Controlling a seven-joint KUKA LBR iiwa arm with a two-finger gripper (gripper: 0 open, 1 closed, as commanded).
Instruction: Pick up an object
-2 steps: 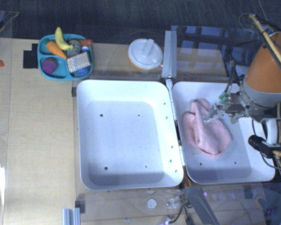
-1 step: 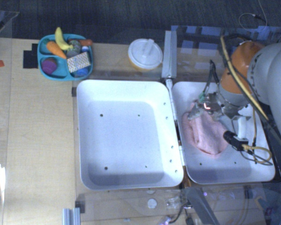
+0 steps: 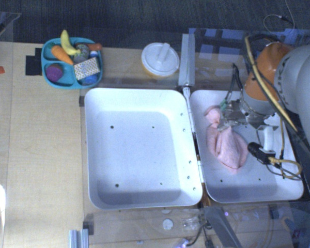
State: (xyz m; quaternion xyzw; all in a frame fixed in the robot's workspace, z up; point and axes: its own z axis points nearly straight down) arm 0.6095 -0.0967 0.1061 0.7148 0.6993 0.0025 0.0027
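Two white bins are seen side by side, the left bin bare, the right bin partly covered by the grey arm, itself cut off at the frame edge. A pink object lies in the right bin's left half, its shape hard to make out. The gripper is lowered onto its upper end; grip state cannot be told.

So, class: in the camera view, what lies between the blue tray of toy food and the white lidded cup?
Nothing: between the blue tray and the white lidded cup the camera view shows bare wooden bench.
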